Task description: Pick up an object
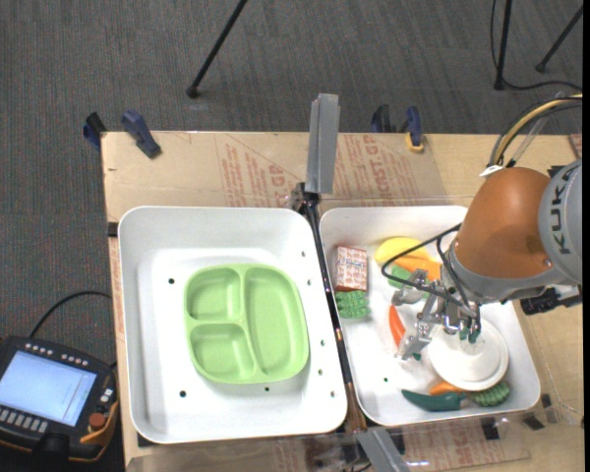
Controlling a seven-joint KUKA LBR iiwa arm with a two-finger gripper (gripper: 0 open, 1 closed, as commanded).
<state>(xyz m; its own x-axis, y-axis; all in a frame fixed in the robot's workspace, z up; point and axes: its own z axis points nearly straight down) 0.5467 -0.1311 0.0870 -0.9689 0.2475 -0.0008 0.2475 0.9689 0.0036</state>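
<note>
My gripper point(438, 340) hangs low over the right bin point(374, 391), its metal fingers spread above a white bowl point(469, 362) and an orange carrot-like piece point(397, 324). Nothing sits between the fingers. Around it lie a yellow piece point(398, 250), an orange piece point(416, 264), a red-and-white patterned packet point(351, 267), a green ridged piece point(353, 306), and at the bin's front a dark green pepper point(425, 399), an orange bit point(447, 388) and a green bumpy piece point(493, 394). The arm's orange band point(501, 226) covers the bin's back right.
The left bin point(147, 362) holds a light green divided plate point(246, 323). A grey post point(323, 146) stands behind the divider between the bins. Clamps grip the bench's back edge. A teach pendant point(44, 391) lies on the floor at the lower left.
</note>
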